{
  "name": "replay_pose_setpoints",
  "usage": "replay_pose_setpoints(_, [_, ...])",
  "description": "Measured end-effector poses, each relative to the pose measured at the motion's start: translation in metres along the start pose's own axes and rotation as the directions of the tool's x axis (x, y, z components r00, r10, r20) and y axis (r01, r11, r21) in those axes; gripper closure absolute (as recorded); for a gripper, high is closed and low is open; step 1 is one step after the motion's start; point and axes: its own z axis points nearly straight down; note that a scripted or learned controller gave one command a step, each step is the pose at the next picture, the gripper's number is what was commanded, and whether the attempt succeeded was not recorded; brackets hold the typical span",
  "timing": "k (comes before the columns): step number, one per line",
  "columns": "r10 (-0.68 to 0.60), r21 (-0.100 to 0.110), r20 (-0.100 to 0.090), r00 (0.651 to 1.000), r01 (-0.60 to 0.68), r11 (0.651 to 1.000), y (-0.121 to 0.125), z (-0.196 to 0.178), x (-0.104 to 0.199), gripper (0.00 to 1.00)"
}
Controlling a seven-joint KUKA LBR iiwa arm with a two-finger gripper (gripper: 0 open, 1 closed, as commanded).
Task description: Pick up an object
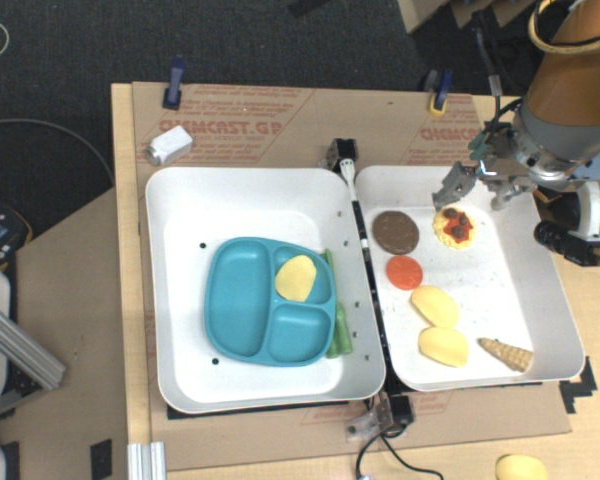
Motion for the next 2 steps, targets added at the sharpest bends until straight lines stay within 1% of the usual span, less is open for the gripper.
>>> replay_pose_setpoints(1, [0.003,0.012,-0.004,1.0,-0.003,1.0,-0.073,0.15,-0.007,0.0])
replay_pose_setpoints(2, [0.002,-0.002,0.0,1.0,-0.002,1.0,-0.068,0.134,-0.007,1.0])
